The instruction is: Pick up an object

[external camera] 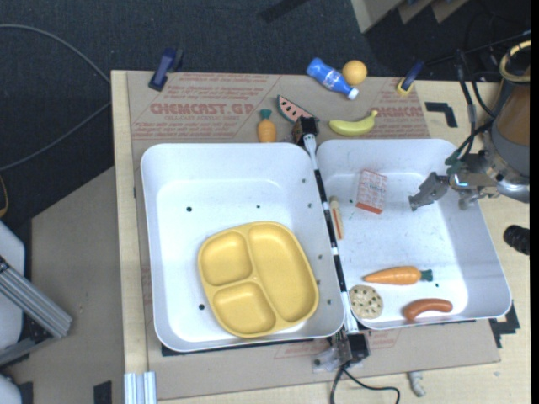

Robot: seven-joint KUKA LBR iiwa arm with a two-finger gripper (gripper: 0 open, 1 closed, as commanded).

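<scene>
My gripper [443,195] hangs over the upper right part of the right bin [472,251], open, with nothing between its fingers. A small white and red packet [370,190] lies flat to its left, apart from it. Nearer the front of the same bin lie a toy carrot [394,275], a round speckled cookie [365,301] and a red sausage [427,308]. A thin orange stick [336,222] rests along that bin's left wall.
The left bin [168,192] holds a yellow divided plate [257,278]. Behind the bins on the board lie a banana [354,124], a blue bottle [330,77], an orange ball [355,71], a watermelon slice [290,108] and a small orange toy [267,129].
</scene>
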